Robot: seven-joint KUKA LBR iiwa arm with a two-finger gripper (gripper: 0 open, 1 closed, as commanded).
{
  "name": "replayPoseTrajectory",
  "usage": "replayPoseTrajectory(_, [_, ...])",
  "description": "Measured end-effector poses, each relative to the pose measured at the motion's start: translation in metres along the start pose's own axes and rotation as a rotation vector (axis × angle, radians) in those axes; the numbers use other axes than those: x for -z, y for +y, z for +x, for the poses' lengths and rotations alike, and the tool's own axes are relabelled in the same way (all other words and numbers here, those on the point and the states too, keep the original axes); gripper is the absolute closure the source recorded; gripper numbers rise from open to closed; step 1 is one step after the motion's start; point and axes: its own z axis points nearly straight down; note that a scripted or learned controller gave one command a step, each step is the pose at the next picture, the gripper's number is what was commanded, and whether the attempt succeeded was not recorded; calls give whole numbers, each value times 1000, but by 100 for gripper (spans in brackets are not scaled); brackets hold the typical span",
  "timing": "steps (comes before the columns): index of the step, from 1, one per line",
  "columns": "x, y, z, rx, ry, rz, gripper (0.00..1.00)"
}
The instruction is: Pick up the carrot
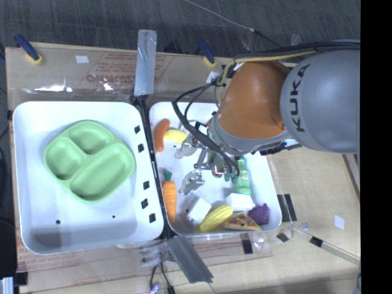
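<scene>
The gripper [195, 179] hangs low in the right bin [269, 185] with nothing between its slightly parted fingers, just beside the carrot [169, 199] lying against the left wall, so this looks like the approach, needing a leftward shift and descent.

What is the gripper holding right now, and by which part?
Nothing that I can see. The gripper hangs in the right bin, just right of the carrot, which lies against the bin's left wall, ungrasped.

Orange carrot [169, 199], green plate [90, 159], white bins [24, 164], yellow corn [216, 217], poss. purple grapes [261, 212].
</scene>
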Motion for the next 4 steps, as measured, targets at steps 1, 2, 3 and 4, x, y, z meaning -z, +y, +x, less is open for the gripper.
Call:
replayPoseTrajectory(1, [-4,-3,13,-176,10,2,0])
replayPoseTrajectory(2, [-5,-24,22,-441,13,3,0])
replayPoseTrajectory(3, [-53,-41,-1,-577,15,4,0])
replayPoseTrajectory(4, [-34,-35,-19,-891,9,6,0])
